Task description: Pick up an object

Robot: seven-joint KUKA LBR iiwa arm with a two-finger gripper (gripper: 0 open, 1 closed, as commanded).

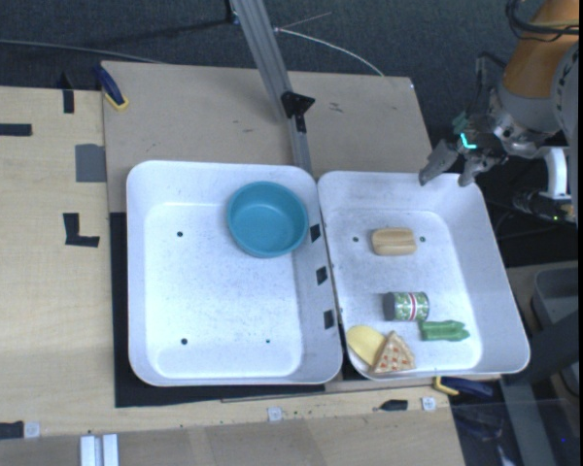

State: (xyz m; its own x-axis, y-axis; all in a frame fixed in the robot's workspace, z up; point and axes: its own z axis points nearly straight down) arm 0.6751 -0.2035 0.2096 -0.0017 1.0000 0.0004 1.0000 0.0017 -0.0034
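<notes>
My gripper [445, 170] hangs over the far right corner of the right bin [500, 289], two dark fingers spread apart with nothing between them, the grey arm [536, 85] reaching in from the right. By my reading the pick has not begun: the gripper is released, well above the rim, and every item lies untouched on the bin floor.

Nearest the gripper is a tan bread roll [394, 242], lying in the far half of the right bin with its long axis running left to right across the view. I would judge it the likeliest target, though the task names none.

Farther toward the near edge, a small can [406, 306] lies on its side, its axis also roughly left to right. Just beside it to the right sits a green pepper [443, 331], stretched the same way. At the near left corner, a yellow wedge [364, 342] and a pizza slice [394, 355] touch one another.

The left bin [165, 289] holds a blue bowl [266, 218], upright, in its far right corner. Both bins rest side by side on the tabletop [39, 260].

What is left, as I see it: descend, close, lift.
</notes>
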